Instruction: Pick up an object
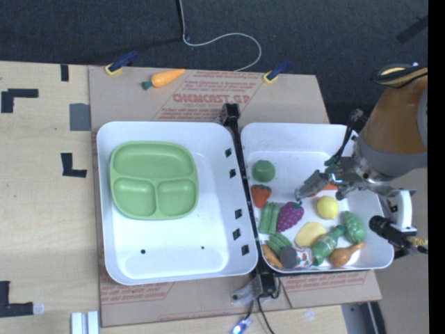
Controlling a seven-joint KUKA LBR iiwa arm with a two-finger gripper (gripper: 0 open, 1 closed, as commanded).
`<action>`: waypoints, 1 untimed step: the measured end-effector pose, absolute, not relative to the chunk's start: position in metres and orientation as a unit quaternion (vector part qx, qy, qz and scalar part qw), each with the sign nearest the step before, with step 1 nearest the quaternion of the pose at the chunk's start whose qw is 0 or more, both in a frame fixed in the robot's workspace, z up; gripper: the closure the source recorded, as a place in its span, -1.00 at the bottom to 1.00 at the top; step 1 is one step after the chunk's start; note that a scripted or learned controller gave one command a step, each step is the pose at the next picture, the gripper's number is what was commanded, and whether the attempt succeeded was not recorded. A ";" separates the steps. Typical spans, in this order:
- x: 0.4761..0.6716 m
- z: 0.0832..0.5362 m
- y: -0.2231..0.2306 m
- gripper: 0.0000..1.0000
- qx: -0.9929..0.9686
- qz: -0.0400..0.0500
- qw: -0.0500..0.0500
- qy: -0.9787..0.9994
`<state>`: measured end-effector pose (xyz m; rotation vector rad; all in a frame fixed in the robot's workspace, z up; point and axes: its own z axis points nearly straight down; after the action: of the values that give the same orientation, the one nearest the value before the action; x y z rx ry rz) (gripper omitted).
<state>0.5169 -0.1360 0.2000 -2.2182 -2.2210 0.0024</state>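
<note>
Dark carpet runs across the top of your view, with a thin white cable [221, 40] looping over it; below that lies the tan bench [42, 186] with black marks, and a sheet of printed cardboard [201, 99] under both bins. On the cardboard, above the left bin, you will see a toy carrot [163, 78] lying on its side.

Left bin [122, 256]: a green divided plate [154, 179] sits in its upper half, flat, near the top-left corner.

Right bin [292, 138]: toy food is crowded into its lower half. From the divider side you have a green round fruit [263, 170], a red piece [260, 195] just below it, then a green pod [268, 216] touching a bunch of purple grapes [290, 215]. Further right, a lemon [327, 206], a yellow piece [309, 234] below it, a green corn-like piece [325, 244] and a piece of broccoli [352, 225]. An orange-brown piece [343, 256] rests near the bottom-right corner.

Arm [396, 127] enters from the right, over the right bin. The gripper [313, 184] points left and down, its tip just above the grapes and beside the lemon. At this resolution you cannot tell the spread of the pincer, and nothing is clearly seen between its tips. All toys appear to lie on the bin floor.
</note>
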 end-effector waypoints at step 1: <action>0.512 0.346 -0.011 -1.00 -0.701 -0.007 -0.004 -0.713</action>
<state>0.5120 -0.0111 0.3464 -2.2068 -2.2464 -0.0224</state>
